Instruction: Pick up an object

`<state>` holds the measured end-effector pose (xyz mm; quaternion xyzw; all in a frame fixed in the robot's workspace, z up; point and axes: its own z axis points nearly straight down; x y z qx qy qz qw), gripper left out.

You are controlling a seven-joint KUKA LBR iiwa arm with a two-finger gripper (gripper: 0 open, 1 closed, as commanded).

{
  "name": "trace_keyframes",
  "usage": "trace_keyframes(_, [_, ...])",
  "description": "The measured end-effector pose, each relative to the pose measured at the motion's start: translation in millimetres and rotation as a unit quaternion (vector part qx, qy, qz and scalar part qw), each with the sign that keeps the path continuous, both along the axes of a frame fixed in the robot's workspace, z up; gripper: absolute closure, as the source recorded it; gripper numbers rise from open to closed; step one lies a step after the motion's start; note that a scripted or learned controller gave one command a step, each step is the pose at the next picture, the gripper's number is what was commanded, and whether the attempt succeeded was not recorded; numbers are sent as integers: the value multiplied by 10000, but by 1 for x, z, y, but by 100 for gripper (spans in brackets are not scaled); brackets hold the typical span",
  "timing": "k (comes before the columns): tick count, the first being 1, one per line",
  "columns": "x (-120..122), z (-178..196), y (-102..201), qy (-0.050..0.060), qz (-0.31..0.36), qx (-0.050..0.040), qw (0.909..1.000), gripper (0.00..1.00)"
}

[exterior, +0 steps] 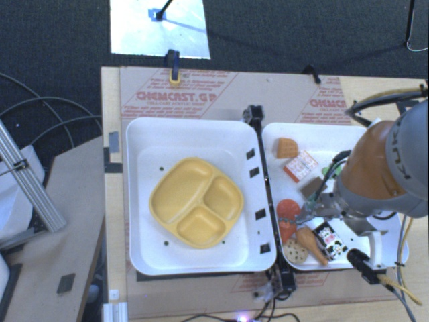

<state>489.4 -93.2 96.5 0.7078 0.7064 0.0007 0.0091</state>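
Claw (pixel 315 206) sits low over the right bin (pixel 335 131), and we read this as the reach-and-close step of the pick, not yet a lift. We see one camera view, looking down on the desk (pixel 221 89).

At nine o'clock from the arm (pixel 375 170) lies the left bin (pixel 144 193), and in it a yellow tray (pixel 196 201) with three hollows, well apart from the claw. The arm comes in from three o'clock and covers much of the right bin's middle.

Small things crowd the right bin. At twelve o'clock from the claw we see an orange block (pixel 287 147), and just below it a red-and-white box (pixel 300 166). At nine o'clock, just beside the claw, lies a red round piece (pixel 288 210). At six o'clock sit a carrot-like piece (pixel 312 243), a cookie (pixel 293 251) and a black-and-white card (pixel 331 241), all close together.

We cannot tell how the claw stands, released or clenched: its tip is small, dark and mixed with the things under it, and we see nothing clearly gripped. Which thing it aims at we judge to be the red round piece or whatever lies right under the tip, but that is a guess.

For the next move we would want the claw centred over one thing alone, since the neighbours touch or nearly touch; then a firm close and a straight rise. With things this crowded, we judge a miss or a double catch likely.
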Motion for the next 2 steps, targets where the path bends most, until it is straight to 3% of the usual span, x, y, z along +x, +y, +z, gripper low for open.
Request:
trace_keyframes(1, [55, -10, 10, 31, 38, 56, 10000, 100])
trace_keyframes(2, [8, 58, -42, 43, -12, 40, 10000, 100])
